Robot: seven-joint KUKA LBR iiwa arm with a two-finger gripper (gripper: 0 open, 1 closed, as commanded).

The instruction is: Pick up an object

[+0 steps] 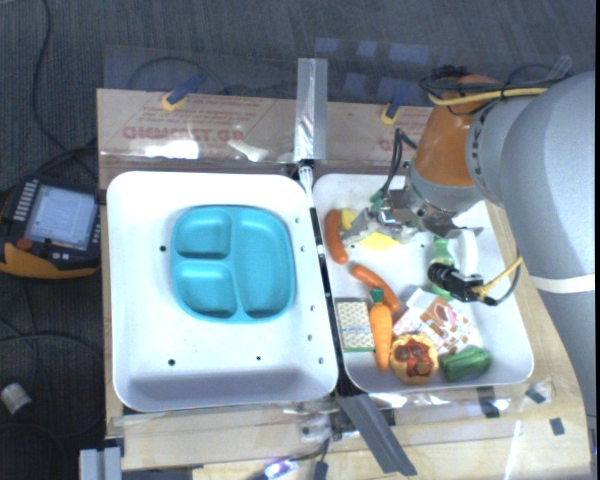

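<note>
The right bin (pixel 510 353) holds several toy foods: a sausage (pixel 334 235) by the left wall, a yellow piece (pixel 378 240), a small carrot-like stick (pixel 374 279), an orange carrot (pixel 381 332), a waffle-like square (pixel 353 325), a pizza slice (pixel 414 356), a green pepper (pixel 464 364) and a red-and-white packet (pixel 435 320). My gripper (pixel 387 213) reaches down from the right into the bin's upper part, just above the yellow piece. Its fingers are hidden by the wrist and cables.
The left bin (pixel 140 368) holds a blue divided plate (pixel 232 262). A metal post (pixel 311 108) stands between the bins at the back. The grey arm (pixel 550 168) covers the right bin's far right side. A handheld pendant (pixel 50 228) lies off the bench at left.
</note>
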